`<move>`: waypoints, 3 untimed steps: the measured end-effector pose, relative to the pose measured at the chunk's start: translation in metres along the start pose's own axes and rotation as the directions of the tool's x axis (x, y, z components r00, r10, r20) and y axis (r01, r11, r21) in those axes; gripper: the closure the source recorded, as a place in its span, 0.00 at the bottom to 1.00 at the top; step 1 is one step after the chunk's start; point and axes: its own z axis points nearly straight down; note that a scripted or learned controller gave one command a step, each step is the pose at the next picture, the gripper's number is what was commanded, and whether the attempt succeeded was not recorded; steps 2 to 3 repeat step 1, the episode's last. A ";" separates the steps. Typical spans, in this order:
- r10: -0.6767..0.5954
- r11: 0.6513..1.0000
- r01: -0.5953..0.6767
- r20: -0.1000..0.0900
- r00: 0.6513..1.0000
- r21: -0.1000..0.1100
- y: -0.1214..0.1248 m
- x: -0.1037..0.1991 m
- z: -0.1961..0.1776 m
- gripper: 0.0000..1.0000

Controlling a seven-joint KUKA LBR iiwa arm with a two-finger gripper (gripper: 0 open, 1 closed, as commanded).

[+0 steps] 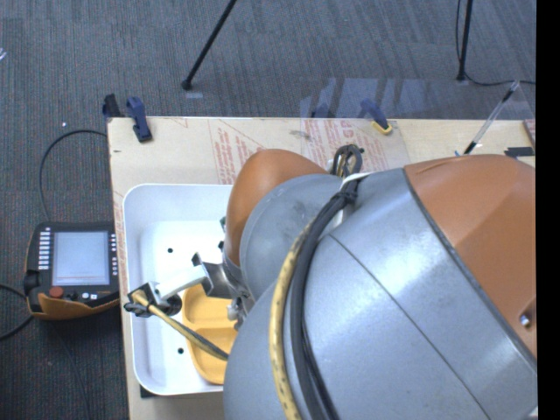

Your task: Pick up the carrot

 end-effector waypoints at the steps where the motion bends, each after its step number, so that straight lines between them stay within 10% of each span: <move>1: 0.006 1.000 -0.006 0.002 1.000 -0.003 0.003 0.000 0.001 0.00; 3: 0.006 1.000 -0.006 0.002 1.000 -0.003 0.003 0.000 0.001 0.00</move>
